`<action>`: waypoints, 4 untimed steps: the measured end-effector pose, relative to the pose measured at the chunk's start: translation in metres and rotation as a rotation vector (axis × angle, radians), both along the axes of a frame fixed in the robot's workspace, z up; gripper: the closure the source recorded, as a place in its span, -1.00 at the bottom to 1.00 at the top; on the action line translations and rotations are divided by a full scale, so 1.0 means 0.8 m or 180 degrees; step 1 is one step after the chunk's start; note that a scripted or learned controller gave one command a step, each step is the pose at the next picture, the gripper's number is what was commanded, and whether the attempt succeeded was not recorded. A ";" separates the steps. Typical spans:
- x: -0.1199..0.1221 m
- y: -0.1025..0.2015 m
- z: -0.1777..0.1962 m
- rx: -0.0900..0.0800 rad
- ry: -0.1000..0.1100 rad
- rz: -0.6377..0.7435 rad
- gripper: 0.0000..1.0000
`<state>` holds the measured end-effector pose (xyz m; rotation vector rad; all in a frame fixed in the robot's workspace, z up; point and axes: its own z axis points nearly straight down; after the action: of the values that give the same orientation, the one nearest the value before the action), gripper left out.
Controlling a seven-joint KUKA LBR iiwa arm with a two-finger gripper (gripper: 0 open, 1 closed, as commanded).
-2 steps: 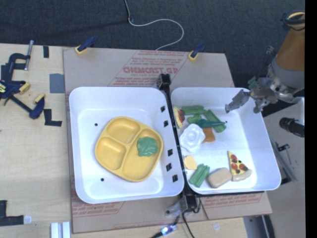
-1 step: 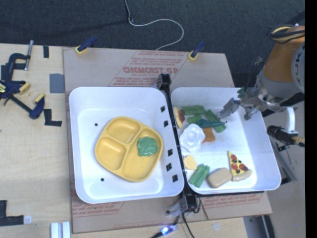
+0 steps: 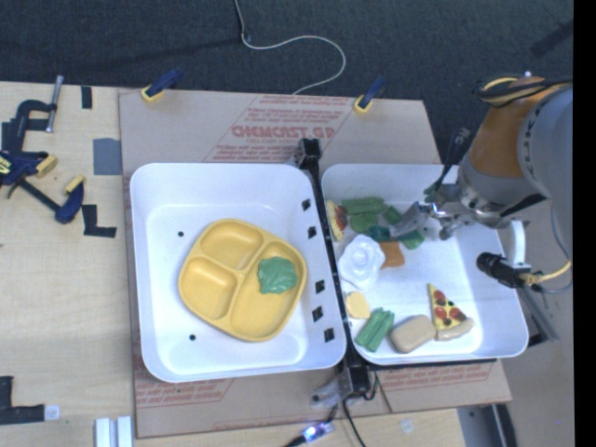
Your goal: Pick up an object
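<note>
Your pincer (image 3: pixel 402 223) sits low at the right bin's (image 3: pixel 494 343) 12 o'clock, among crowded toys; I cannot tell its grip; it may nudge them apart.

Bright, even overhead light; soft shadows, slightly grainy.

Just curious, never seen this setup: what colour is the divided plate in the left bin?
Yellow. The divided plate shows clearly in the camera view.
</note>
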<state>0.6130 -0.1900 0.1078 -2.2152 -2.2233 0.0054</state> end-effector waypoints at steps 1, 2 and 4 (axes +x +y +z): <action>0.000 0.002 -0.029 -0.0005 -0.0009 0.0002 -1.00; 0.002 0.003 -0.015 -0.0002 -0.0018 0.0005 1.00; -0.009 0.008 0.118 0.0000 -0.0018 -0.0007 1.00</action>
<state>0.6057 -0.1838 0.2020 -2.2205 -2.2237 -0.0012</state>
